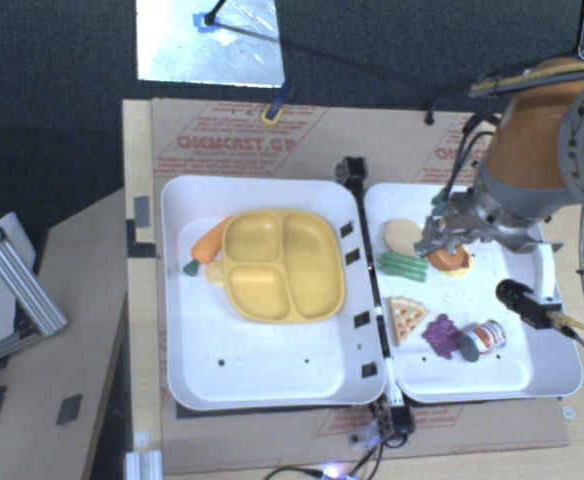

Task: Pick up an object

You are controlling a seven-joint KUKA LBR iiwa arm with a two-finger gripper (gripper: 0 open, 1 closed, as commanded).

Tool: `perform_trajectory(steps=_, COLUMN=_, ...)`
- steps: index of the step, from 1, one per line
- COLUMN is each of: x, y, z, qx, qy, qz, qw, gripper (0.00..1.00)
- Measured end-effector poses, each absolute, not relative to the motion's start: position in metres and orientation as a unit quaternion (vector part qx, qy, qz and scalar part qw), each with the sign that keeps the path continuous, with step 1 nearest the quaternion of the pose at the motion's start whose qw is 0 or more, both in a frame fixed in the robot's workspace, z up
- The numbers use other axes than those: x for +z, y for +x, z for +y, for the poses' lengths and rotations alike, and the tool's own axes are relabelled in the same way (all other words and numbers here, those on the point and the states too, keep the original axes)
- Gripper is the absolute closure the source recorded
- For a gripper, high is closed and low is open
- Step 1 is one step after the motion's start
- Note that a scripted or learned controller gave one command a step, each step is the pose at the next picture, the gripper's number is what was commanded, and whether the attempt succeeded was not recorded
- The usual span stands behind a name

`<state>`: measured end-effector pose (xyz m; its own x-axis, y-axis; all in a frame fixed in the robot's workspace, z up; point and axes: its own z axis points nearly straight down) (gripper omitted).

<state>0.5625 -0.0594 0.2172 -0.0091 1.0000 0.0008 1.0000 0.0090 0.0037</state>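
Hovering low in the right bin [552, 373], gripper [438, 245] sitting just over an orange-and-brown toy [452, 260] (maybe a burger), beside green beans [403, 266] and a tan round piece [402, 234]. Lying nearer the front: pizza slice [406, 318], purple grapes [440, 334], small can [484, 338]. Resting in the left bin [187, 368]: yellow divided plate [277, 266], carrot [209, 241] touching its edge.
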Motion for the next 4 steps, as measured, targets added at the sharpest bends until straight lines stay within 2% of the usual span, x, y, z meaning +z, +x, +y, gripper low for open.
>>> perform_trajectory(steps=1, x=0.221, y=0.586, z=-0.003, qx=0.0018, qy=0.704, qz=0.711, qw=0.001, gripper=1.0)
perform_trajectory(steps=2, x=0.215, y=0.614, z=0.017, qx=0.0015, qy=0.705, qz=0.71, qw=0.001, gripper=1.0)
perform_trajectory(steps=4, x=0.215, y=0.607, z=0.017, qx=0.0001, qy=0.707, qz=0.708, qw=0.0, gripper=1.0)
